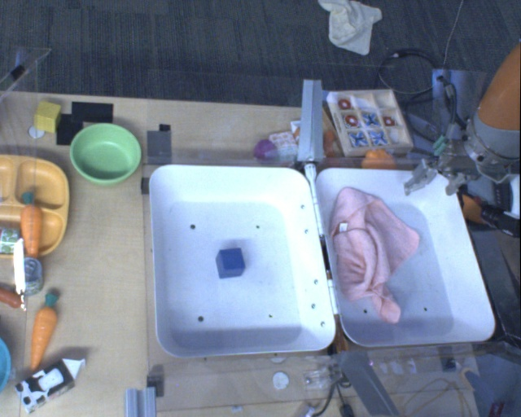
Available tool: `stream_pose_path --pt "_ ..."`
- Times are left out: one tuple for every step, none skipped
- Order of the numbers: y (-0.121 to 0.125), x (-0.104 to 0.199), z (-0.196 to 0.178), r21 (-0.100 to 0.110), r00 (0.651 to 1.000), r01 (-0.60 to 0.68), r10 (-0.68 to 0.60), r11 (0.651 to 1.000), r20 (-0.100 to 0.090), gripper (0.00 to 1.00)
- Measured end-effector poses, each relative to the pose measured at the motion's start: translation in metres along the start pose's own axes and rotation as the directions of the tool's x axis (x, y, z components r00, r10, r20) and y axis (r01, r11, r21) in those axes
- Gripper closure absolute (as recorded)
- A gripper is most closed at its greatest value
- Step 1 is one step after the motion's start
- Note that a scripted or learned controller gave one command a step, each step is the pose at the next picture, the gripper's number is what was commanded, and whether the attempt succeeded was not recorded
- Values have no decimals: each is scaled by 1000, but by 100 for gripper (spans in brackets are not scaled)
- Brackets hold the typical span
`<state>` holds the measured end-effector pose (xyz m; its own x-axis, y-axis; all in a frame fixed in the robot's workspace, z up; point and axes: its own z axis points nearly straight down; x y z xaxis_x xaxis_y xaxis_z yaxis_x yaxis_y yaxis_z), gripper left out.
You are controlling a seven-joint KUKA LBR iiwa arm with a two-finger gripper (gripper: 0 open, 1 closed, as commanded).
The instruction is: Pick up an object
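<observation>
A small blue cube [231, 261] lies near the middle of the left bin [187, 326]. A crumpled pink cloth [370, 244] covers the left and centre of the right bin [456, 326]. My gripper [434, 179] hangs over the far right corner of the right bin, beyond the cloth and apart from it. It stands open, with nothing between its fingers [416, 180]. The orange band of the arm [501, 98] shows at the right edge.
Behind the bins sit a tic-tac-toe board [368, 120] and a purple toy [264, 149]. Left of the bins are a green bowl [105, 152], a yellow divided tray [45, 183], carrots [42, 324] and a cow-patterned toy [49, 381]. A white rag [352, 23] lies on the floor.
</observation>
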<state>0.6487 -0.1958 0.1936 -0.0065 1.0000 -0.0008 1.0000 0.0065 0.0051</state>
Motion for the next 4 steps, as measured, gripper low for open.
stream_pose_path --pt "-62 62 74 2 1000 23 -23 1000 -1 0" --pt "-68 110 101 -13 984 177 -177 984 4 0" --pt "-64 112 88 -24 984 178 -178 984 5 100" --pt "-23 144 6 -6 891 453 -453 891 3 100"
